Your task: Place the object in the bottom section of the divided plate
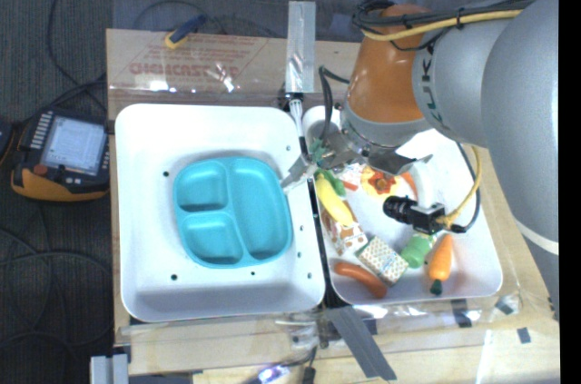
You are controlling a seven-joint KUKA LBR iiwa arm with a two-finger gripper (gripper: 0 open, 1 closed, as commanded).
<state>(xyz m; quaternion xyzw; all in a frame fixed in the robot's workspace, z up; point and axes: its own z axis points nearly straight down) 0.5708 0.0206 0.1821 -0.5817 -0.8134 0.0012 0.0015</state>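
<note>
A light blue divided plate (192,213) with three sections lies in the left white bin (145,137), and nothing rests in it. My gripper (311,162) hangs low over the wall between the two bins, at the top left corner of the right bin (481,269). It is just above a small green and red toy (327,184) and a yellow banana (337,207). The wrist hides what lies directly beneath it.
The right bin holds several toy foods: an orange and red piece (378,182), a small carton (350,237), a chequered box (382,260), a red sausage (359,276), a green piece (416,249) and a carrot (440,259). The arm covers the bin's upper part.
</note>
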